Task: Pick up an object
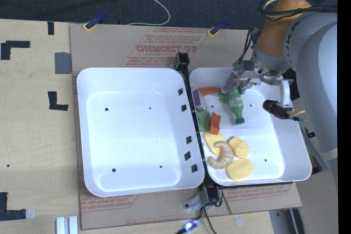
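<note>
Notably, the green bottle [236, 105] lay on the floor of the right bin [285, 161], toward that bin's far side, tilted with its neck pointing to the near right. The gripper [239, 81] hung directly over the bottle's far end, at the bin's far wall; whether it was spread or pinching anything could not be told, as that part was small and blurred. An orange piece [208, 91] lay just left of the bottle, against the bin's left wall. Nearer than the bottle sat a red block [215, 123] beside a green piece [204, 119]. Further toward the bin's near edge lay a corn cob [238, 147], a curled tan item [220, 156] and a yellow round item [240, 169], clustered together. The left bin [88, 118] stood just beside the right bin, walls touching.
</note>
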Action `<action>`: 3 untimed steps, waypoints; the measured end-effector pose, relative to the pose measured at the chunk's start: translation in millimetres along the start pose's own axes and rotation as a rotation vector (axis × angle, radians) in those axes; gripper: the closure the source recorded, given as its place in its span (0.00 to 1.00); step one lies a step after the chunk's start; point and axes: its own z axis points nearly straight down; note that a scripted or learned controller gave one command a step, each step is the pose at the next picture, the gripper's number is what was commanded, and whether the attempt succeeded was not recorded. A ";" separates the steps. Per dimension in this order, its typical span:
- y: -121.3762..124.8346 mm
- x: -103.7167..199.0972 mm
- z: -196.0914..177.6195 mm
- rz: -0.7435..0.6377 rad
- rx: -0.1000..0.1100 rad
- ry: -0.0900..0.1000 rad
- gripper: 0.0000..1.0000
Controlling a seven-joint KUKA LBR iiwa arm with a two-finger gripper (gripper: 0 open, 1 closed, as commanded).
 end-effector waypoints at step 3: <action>-0.6 60.5 -31.0 0.001 0.000 0.001 1.00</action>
